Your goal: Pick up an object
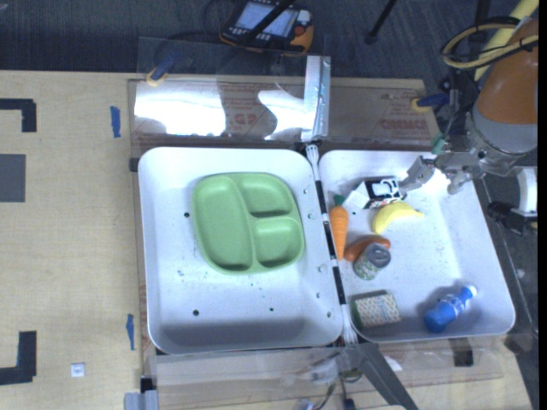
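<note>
The right bin (479, 254) holds several items. A yellow banana (395, 216) lies near its back, next to a small black and white object (381, 190). An orange carrot (339, 229) lies along the left wall, and a tipped can (372, 258) sits beside it. Near the front are a speckled sponge (376, 308) and a blue bottle (449, 307). My gripper (434, 178) hangs over the bin's back right part, to the right of and above the banana. Its fingers are open, with nothing between them.
The left bin (162, 254) holds a green divided plate (248, 220). A raised divider (329, 246) runs between the two bins. The arm's orange band (511, 92) and cables fill the upper right. A clear panel (222, 101) stands behind the bins.
</note>
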{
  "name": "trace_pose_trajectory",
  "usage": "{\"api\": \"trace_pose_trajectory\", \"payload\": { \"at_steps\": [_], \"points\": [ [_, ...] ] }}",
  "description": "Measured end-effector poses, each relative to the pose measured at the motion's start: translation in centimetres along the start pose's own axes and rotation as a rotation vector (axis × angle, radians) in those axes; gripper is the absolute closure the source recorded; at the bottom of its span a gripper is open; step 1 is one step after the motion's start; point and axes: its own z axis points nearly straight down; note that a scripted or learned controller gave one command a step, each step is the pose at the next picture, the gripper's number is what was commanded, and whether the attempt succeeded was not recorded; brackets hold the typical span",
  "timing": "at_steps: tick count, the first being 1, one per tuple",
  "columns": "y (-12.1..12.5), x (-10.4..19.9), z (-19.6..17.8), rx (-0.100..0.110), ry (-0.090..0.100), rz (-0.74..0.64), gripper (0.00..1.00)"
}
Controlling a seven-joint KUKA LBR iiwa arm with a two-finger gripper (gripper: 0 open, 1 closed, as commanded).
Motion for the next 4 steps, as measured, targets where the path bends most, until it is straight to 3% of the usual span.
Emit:
{"api": "trace_pose_trajectory", "payload": {
  "at_steps": [1,2,3,4],
  "points": [
    [-0.4,2.6,8.3,0.000,0.000,0.067,0.00],
    [-1.4,4.4,10.6,-0.005,-0.002,0.032,0.00],
    [-1.4,4.2,9.6,-0.006,-0.001,0.036,1.00],
    [2.5,6.9,-3.5,-0.002,-0.002,0.214,1.00]
  ]
}}
